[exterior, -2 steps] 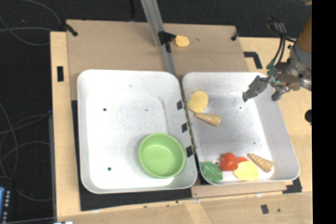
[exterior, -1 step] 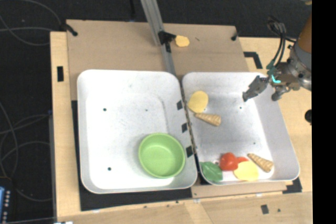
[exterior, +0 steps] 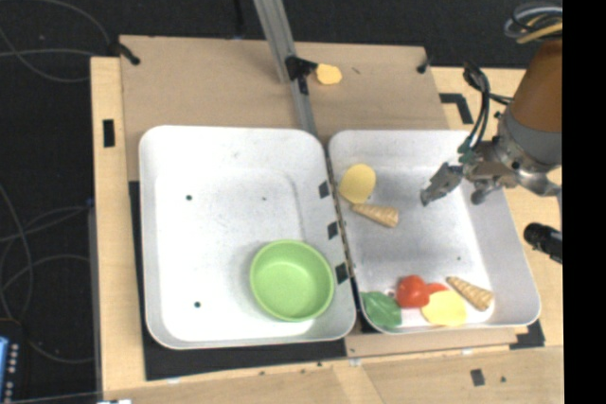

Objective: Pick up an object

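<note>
A: Where does the camera sit?
B: High above the bench, looking down at a slant.
A: How near?
B: Far enough to take in both bins, floor around them.

My arm on the monitor: an orange band above a grey wrist section, dark cables looping down its side, pale cable loops over the top, and a dark grey two-fingered pincer of angular metal parts at the end.

End effector empty, fingers spread (arm reaching from right).
</note>
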Action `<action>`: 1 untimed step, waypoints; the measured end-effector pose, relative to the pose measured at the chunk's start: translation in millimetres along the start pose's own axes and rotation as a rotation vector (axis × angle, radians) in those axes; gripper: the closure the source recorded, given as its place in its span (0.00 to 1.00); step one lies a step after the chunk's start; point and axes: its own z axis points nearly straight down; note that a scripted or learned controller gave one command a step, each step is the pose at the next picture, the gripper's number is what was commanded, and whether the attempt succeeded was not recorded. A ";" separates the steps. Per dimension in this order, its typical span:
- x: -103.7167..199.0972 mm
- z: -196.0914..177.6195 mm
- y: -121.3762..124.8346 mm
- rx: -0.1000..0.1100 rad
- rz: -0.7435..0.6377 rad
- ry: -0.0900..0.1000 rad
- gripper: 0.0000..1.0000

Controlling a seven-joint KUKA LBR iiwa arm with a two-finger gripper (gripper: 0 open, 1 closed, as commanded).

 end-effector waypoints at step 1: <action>8.3 54.8 3.1 0.000 0.003 0.000 0.00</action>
